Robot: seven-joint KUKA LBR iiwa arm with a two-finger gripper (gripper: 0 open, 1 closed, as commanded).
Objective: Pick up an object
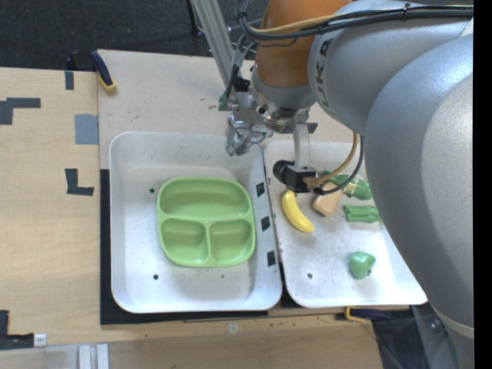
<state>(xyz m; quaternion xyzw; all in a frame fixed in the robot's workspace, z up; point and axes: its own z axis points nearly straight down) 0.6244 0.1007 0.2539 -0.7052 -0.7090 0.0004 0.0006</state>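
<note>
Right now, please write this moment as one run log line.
end effector: over left bin's far edge | green plate: left bin | banana: right bin | nothing visibly held

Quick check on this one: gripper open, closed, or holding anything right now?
Gripper: cannot be told whether open or closed; it sits over the far rim of the left bin, with nothing seen between its tips.

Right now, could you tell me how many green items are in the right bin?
3: one piece lies towards the near edge, one mid-bin by the arm, one just behind it. The arm may hide others.
</note>
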